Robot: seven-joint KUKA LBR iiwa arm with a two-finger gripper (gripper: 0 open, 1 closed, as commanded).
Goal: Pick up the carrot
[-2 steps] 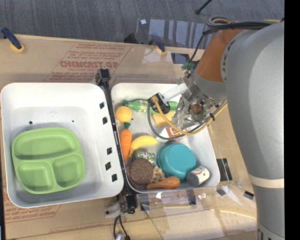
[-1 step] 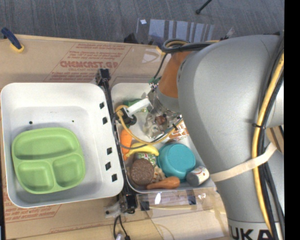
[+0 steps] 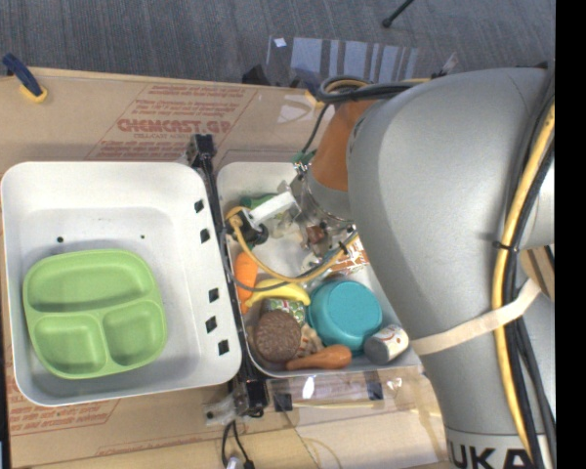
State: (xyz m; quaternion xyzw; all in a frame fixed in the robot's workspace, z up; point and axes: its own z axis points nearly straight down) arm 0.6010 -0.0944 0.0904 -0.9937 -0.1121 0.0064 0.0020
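The carrot (image 3: 318,359) is a long orange piece lying along the near wall of the right bin (image 3: 236,179), just below a teal bowl (image 3: 346,313). My gripper (image 3: 319,236) hangs low over the middle of that bin, up and away from the carrot, with the bowl between them. The big grey arm covers the bin's right side. Nothing shows in the gripper's grasp.
Around the carrot are a brown round disc (image 3: 276,335), a banana (image 3: 278,292), an orange ball (image 3: 244,271) at the left wall and a grey-white cylinder (image 3: 387,343). The left bin (image 3: 98,189) holds a green divided plate (image 3: 94,311).
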